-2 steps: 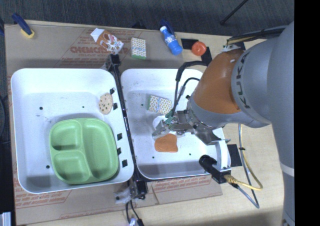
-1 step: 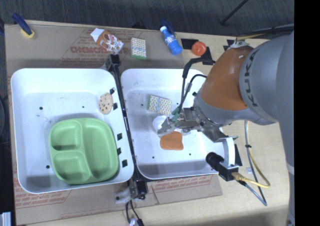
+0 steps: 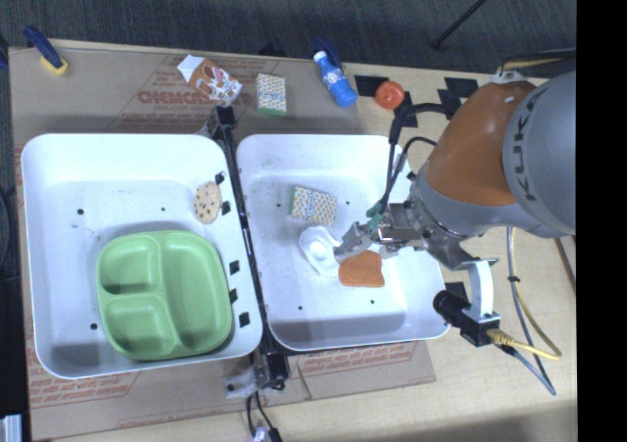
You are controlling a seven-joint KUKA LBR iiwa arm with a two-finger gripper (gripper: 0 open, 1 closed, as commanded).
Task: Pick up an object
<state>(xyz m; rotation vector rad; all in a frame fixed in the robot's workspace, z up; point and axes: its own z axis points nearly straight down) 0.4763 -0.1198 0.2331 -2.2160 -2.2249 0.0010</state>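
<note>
2 items near gripper (image 3: 345, 250): white cup (image 3: 317, 249), orange disc (image 3: 361, 271); finger state impossible to tell; best to centre over 1, descend straight, avoiding right bin (image 3: 294, 151) wall

Arm (image 3: 509, 161): one, grey, with an orange band above the wrist; enters from the right side and bends downward and leftward. Wrist: low, angled to the left. Gripper (image 3: 351, 246): two-finger type, pointing left and slightly down, fingertips close to the surface beneath. Cables run along the wrist.
</note>
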